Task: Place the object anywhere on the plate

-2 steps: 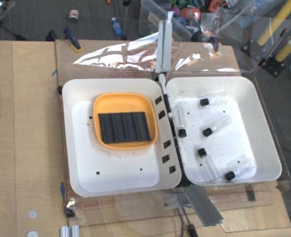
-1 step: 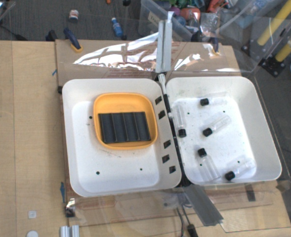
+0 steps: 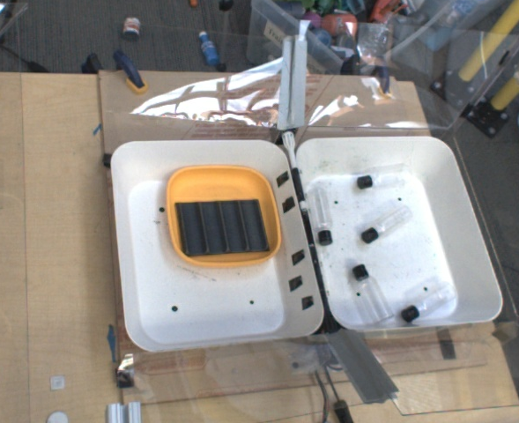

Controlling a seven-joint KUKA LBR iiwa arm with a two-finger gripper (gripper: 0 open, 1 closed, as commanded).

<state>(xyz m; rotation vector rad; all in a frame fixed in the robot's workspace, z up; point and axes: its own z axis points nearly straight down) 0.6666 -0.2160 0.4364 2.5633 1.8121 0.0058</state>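
Camera view: orange plate (image 3: 224, 177) lying in the left bin (image 3: 144, 311), carrying a black ridged insert (image 3: 222, 227). Five clear vials (image 3: 389, 220) with black caps scattered across the right bin (image 3: 472, 267), well apart from the plate. Impossible to tell how wide the gripper stands.

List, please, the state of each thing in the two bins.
Orange plate: flat in the left bin, carrying a black ridged insert.
Clear vials with black caps: five, lying on their sides, scattered in the right bin, none on the plate.
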